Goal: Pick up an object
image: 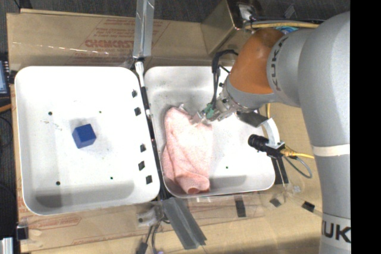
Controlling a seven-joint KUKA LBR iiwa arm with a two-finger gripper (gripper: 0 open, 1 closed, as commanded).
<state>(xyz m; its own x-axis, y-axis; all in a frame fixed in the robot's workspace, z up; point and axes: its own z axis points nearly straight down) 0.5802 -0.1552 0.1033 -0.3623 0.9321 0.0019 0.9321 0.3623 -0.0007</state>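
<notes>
Gripper (205,111) sat at far right edge of pink cloth (186,149); I couldn't tell its opening. Cloth ran far-to-near, leftward of it.

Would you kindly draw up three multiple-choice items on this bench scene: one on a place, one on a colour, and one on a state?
1. Where does the blue cube lie?
A. in the left bin
B. in the right bin
C. on the cardboard behind the bins

2. What colour is the cloth?
A. green
B. pink
C. black

3. How does the cloth lie?
A. spread flat over the whole bin floor
B. hanging over the bin wall
C. bunched in folds inside the right bin

Answers:
1. A, as the cube rests on the floor of the left bin, apart from its walls.
2. B, as the cloth is pale pink against the white right bin.
3. C, as it lies crumpled beside the divider, with the gripper at its upper edge.
</notes>
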